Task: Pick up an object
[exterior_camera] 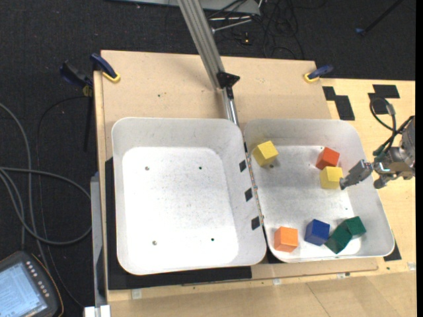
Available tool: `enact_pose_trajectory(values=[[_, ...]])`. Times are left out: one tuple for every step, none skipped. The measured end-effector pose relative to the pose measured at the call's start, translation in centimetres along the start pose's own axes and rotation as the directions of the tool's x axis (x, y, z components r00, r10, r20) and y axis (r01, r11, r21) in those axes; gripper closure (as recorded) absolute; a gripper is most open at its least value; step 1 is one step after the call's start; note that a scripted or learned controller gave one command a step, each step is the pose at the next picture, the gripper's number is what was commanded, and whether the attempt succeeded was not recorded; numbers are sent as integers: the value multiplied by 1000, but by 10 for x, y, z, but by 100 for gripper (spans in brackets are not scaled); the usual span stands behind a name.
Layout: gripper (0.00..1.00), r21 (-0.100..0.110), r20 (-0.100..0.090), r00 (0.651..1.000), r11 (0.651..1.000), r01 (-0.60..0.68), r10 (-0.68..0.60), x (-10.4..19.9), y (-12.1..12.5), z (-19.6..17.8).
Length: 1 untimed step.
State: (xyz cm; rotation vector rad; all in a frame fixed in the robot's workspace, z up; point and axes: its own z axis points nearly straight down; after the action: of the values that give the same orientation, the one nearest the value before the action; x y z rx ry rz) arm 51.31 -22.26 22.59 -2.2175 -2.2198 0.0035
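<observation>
Claw beside yellow cube

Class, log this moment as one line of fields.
gripper: at right bin right edge | nearest: yellow block | held: nothing seen | bin also holds: orange block, blue block

Tan bench board on dark floor — loose cables trailing left.

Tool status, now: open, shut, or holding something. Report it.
Tool: cannot be told; it sits at the right bin's edge beside a yellow block.
</observation>
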Motion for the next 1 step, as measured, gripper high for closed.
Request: enact_pose_trajectory(values=[[0, -4, 2, 1000, 1000, 0, 0, 0, 1, -2]])
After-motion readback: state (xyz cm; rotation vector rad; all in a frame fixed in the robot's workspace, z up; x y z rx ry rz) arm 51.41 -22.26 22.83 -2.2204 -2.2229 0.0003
